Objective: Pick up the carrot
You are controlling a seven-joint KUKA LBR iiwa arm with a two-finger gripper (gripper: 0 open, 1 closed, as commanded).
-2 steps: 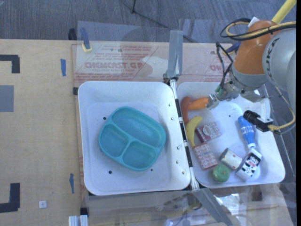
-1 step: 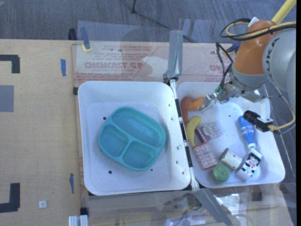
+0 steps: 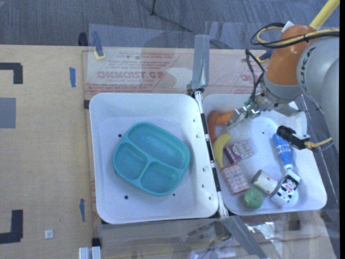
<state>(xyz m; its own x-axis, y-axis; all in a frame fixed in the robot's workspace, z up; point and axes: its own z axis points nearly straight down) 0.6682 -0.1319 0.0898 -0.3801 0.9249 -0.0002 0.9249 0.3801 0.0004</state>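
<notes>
The carrot point(image 3: 217, 118) is orange and lies at the far left corner of the right bin point(image 3: 315, 198), against the wall shared with the left bin. My gripper point(image 3: 239, 114) reaches down from the right, and its tip is at the carrot's right end. The grey arm with its orange band point(image 3: 285, 58) hangs over the far right of that bin.
Just in front of the carrot lie a yellow banana point(image 3: 221, 146) and two red packets point(image 3: 239, 151). A blue bottle point(image 3: 282, 150), a green apple point(image 3: 253, 198), a small block point(image 3: 265, 182) and a black-and-white item point(image 3: 285, 190) lie further right. The left bin holds a teal divided plate point(image 3: 151, 158).
</notes>
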